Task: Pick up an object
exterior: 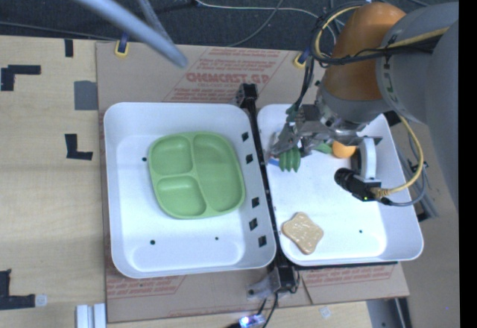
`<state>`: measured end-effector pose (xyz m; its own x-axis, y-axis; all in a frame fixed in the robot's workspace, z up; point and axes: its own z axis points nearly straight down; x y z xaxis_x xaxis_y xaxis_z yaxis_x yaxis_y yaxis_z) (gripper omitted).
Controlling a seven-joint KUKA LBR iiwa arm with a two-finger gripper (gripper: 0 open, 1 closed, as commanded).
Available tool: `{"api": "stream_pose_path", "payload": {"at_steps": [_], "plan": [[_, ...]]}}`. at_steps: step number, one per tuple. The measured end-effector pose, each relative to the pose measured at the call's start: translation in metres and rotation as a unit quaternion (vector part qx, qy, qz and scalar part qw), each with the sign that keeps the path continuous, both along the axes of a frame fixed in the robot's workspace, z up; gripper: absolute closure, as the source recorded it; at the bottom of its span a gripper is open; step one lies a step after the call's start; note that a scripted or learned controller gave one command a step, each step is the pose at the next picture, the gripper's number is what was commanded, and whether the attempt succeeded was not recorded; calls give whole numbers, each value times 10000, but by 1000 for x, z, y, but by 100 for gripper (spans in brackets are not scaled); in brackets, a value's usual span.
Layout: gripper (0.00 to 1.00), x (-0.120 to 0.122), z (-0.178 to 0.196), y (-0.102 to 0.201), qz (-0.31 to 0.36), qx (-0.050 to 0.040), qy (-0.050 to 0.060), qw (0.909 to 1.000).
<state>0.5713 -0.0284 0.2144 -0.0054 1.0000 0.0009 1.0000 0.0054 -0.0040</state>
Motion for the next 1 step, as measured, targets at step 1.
{"api": "stream_pose_path", "payload": {"at_steps": [1], "plan": [[100,-10,-8,54,3,2,-3,10000]]}}
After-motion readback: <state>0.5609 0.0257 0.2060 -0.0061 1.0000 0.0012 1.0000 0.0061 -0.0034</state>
